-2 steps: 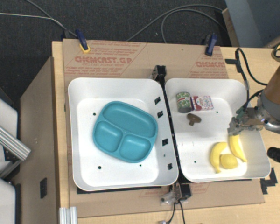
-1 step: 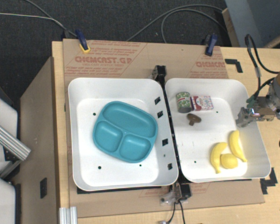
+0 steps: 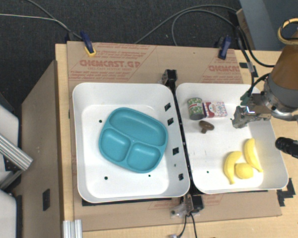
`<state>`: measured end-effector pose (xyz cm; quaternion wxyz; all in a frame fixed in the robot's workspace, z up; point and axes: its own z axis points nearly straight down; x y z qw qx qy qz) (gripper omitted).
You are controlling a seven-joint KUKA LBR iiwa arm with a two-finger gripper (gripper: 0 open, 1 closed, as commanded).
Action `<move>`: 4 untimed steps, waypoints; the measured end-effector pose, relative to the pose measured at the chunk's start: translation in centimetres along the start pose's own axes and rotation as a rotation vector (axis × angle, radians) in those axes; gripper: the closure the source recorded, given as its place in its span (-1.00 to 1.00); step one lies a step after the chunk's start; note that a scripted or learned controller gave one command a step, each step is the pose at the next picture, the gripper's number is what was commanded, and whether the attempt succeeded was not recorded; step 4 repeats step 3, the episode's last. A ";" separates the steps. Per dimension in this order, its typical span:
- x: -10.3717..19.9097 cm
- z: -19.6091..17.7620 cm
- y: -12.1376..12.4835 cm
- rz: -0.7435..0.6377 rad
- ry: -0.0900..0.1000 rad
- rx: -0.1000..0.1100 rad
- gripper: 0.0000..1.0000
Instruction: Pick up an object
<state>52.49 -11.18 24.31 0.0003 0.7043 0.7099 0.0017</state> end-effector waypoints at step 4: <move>14.7 -1.1 3.7 0.002 0.000 0.001 1.00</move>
